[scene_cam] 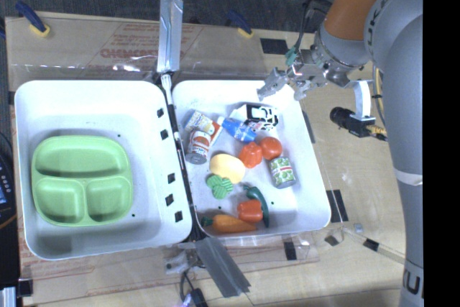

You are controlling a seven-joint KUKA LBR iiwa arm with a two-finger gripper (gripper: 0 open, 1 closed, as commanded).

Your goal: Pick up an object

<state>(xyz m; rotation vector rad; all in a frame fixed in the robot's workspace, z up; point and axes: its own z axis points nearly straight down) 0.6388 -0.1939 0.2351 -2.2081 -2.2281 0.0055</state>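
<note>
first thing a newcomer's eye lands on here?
Probably the green divided tray, alone in the left bin. Next, the bright jumble of toy food in the right bin: cans, tomato, carrot. Then the gripper over that bin's far edge.

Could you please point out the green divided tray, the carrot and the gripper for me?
green divided tray (pixel 81 154): camera view, on its upper compartment.
carrot (pixel 231 224): camera view, on its orange body.
gripper (pixel 275 86): camera view, at its fingertips.
</note>
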